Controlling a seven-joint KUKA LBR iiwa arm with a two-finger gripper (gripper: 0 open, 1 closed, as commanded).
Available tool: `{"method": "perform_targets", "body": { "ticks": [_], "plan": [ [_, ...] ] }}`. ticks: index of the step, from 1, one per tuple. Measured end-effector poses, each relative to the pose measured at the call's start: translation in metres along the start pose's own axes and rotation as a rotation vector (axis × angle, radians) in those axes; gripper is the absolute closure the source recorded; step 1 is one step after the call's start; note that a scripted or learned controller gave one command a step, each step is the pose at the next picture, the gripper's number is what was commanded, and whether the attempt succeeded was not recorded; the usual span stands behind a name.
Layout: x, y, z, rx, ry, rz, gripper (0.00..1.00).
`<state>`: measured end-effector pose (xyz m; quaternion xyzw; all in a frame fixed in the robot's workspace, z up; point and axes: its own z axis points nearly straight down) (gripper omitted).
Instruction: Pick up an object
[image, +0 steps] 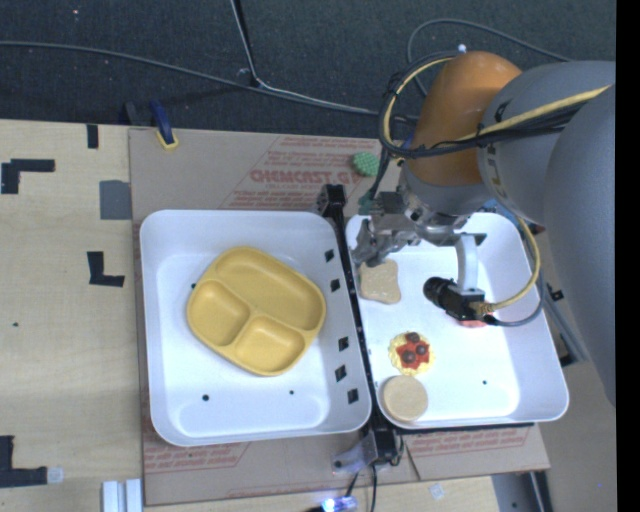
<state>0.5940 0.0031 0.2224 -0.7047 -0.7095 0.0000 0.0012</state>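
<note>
In the right bin lie three food pieces. A tan slice of toast rests near the bin's left wall. A small round piece with red and dark topping sits lower down. A plain round biscuit lies at the front left corner. My gripper hangs at the end of the grey arm with the orange band, directly over the upper edge of the toast slice and very close to it. The wrist body hides how the gripper meets the slice.
The left bin holds a yellow divided plate. A black and red cable fitting hangs from the arm over the right bin. A small green object lies on the cardboard behind the bins. The bins' shared wall runs just left of the gripper.
</note>
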Motion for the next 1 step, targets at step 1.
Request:
{"method": "perform_targets", "body": {
  "ticks": [1],
  "plan": [
    [0.0575,-0.0198,-0.0074,0.001,-0.001,0.0,1.0]
  ]
}}
